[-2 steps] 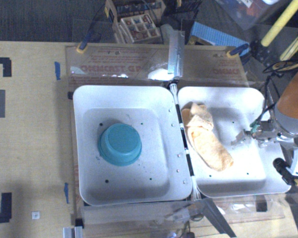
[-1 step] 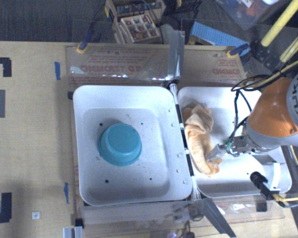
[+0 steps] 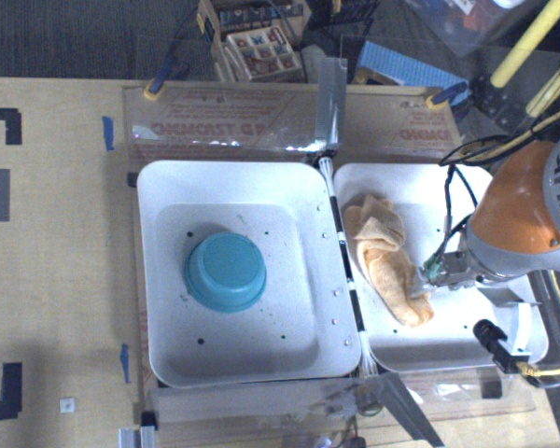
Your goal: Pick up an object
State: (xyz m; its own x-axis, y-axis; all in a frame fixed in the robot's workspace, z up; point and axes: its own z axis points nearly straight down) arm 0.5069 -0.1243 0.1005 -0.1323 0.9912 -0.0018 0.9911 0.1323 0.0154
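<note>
**Camera view: gripper down at the cloth in the right bin**

Camera view looks down at a slant on a wooden bench (image 3: pixel 56 278) carrying 2 shallow white bins side by side. At the far left, black angle marks and a grey square sit on the bench top, with 2 short strips of blue tape near the bins.

Left bin (image 3: pixel 159 194) holds 1 thing: a teal bowl (image 3: pixel 226 271), upside down, resting a little left of the bin's middle and well apart from every wall.

Right bin (image 3: pixel 420 180) holds a crumpled tan cloth (image 3: pixel 385 255). It lies near the bin's left wall and runs from the upper left down toward the lower right, where its end bunches into a fold.

Just beside that lower end sits the gripper (image 3: pixel 431 276), low in the bin and touching or nearly touching the cloth's right edge. The wrist hides its fingers, so whether they are spread or closed, and whether any cloth lies between them, cannot be told.

Behind the gripper rises the grey arm (image 3: pixel 513 264) with its orange band, entering from the right, with black cables looping over it.
</note>
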